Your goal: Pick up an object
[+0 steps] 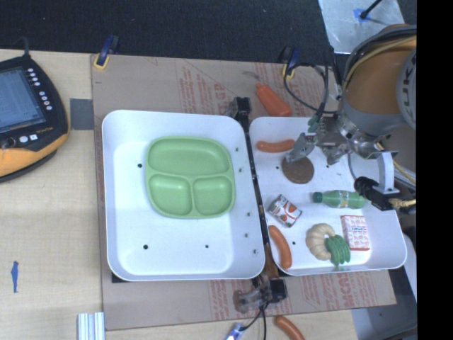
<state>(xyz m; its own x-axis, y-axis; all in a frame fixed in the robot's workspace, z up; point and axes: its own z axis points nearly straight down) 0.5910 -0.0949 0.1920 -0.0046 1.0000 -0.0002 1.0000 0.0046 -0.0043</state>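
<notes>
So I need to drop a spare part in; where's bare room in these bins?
Left white bin: open floor all around the green divided plate, widest along the near edge. Right white bin is crowded, with the gripper over its far half.

bench (49, 218) — cardboard sheet (177, 76); two white bins (117, 190) side by side; teach pendant (25, 115) at left

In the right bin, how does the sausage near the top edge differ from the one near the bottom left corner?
The upper sausage lies nearly level across the view, close to the brown disc; the lower sausage lies steeply slanted along the bin's left wall. The upper one sits near the gripper; the lower one sits well away from it, below the red and white packet. Both are orange-red, slim and lie flat.
</notes>
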